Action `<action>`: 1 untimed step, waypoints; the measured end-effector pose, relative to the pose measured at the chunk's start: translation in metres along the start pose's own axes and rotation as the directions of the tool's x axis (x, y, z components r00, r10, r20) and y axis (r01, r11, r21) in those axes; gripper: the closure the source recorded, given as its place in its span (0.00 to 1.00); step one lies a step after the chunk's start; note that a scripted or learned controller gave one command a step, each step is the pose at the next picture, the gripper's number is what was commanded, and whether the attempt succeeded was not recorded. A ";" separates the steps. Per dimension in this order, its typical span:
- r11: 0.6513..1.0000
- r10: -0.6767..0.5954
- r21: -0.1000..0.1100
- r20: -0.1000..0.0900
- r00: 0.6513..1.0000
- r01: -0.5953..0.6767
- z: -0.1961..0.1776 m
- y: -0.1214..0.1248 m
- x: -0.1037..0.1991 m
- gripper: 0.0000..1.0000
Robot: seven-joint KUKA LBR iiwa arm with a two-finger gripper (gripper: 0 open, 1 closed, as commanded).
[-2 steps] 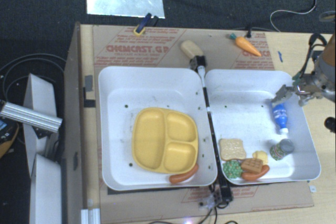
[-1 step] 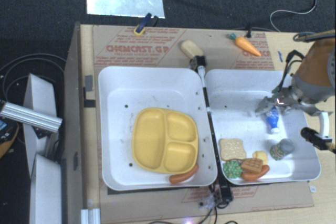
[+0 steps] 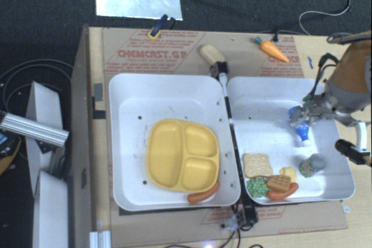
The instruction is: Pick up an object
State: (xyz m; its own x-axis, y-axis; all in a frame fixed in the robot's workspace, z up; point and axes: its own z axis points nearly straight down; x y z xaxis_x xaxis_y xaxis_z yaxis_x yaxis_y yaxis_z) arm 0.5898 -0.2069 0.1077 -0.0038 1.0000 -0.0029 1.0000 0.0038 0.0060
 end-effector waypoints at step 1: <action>1.000 -0.001 0.001 -0.003 1.000 0.001 -0.093 0.026 0.064 1.00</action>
State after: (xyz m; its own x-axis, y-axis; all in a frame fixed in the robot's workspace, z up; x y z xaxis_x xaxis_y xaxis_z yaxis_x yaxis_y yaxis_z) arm 0.6146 -0.1430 0.2007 -0.0050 1.0000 -0.0002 1.0000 0.0050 0.0054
